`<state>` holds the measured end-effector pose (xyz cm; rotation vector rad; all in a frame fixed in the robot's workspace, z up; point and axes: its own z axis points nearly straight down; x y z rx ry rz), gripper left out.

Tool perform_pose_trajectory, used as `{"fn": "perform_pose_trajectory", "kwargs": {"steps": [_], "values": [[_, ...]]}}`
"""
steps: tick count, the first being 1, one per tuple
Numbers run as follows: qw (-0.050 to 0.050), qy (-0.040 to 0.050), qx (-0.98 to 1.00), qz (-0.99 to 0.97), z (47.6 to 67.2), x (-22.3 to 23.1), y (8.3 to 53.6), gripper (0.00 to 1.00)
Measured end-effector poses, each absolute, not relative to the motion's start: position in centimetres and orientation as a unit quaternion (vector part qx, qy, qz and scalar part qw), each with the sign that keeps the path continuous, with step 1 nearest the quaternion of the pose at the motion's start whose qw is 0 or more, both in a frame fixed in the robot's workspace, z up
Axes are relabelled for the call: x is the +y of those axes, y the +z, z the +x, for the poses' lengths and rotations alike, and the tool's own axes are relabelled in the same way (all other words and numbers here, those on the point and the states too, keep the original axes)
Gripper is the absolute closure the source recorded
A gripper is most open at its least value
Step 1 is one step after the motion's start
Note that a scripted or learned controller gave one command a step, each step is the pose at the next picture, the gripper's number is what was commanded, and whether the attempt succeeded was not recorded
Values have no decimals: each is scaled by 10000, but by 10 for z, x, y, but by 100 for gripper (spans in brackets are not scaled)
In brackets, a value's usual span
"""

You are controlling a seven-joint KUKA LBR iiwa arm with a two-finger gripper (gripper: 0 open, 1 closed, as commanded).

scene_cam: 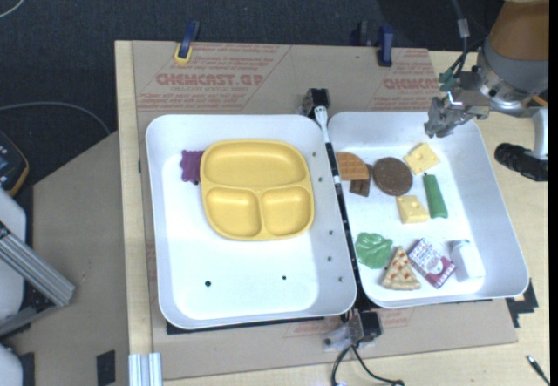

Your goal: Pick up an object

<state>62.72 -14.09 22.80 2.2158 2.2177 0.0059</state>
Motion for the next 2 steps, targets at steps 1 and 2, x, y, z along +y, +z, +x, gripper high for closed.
{"fn": "perform_pose_trajectory", "kwargs": {"steps": [1,2], "values": [[-17,0,7090,7052,614,-84,231,100],[-15,-2,7087,7055,613,-41,231,100]]}}
